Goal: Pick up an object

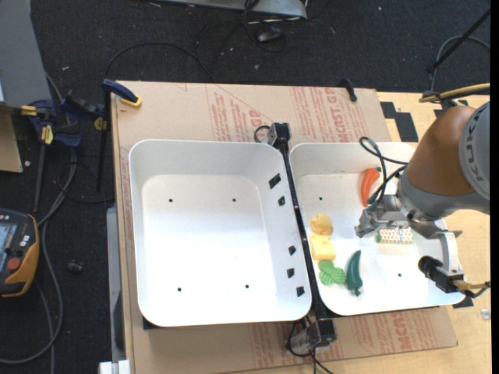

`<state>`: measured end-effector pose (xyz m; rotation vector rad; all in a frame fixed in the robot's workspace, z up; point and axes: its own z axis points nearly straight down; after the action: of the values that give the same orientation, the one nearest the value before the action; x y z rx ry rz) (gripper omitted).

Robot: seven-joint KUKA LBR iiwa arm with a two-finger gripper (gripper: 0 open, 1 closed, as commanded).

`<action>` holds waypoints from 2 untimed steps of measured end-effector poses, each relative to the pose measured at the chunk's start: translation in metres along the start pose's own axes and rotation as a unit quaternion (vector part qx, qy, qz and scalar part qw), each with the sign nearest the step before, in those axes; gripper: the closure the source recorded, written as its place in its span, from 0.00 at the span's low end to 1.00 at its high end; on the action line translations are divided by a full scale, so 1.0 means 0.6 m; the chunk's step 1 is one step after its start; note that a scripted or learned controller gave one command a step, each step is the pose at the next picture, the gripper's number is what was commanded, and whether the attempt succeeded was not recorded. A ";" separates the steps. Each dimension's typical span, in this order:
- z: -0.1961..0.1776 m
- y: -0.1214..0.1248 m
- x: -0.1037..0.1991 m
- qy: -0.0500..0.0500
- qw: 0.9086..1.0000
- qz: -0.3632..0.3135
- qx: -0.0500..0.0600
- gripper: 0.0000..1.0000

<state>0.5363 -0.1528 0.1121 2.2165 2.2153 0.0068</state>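
My gripper (372, 224) hangs low over the middle of the right bin (343, 162), with the grey and orange arm (448, 162) reaching in from the right. Just right of the gripper lies a small white dotted block (396, 237), partly under the wrist. An orange carrot-like piece (369, 182) lies behind the gripper. To its left are a yellow rounded piece (321, 224) and a yellow block (323, 248). A light green piece (331, 273) and a dark green curved piece (355, 272) lie near the bin's front.
The left bin (156, 162) stands beside the right one, with a black divider rail (292, 209) between them. Both rest on a cardboard sheet (234, 107). Clamps and cables lie off the bench at the left.
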 end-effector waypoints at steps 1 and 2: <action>-0.095 0.010 -0.014 0.001 1.000 0.000 0.002 1.00; -0.172 -0.002 -0.014 0.001 1.000 0.000 0.002 1.00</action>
<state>0.5343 -0.1607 0.2154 2.2192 2.2192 0.0032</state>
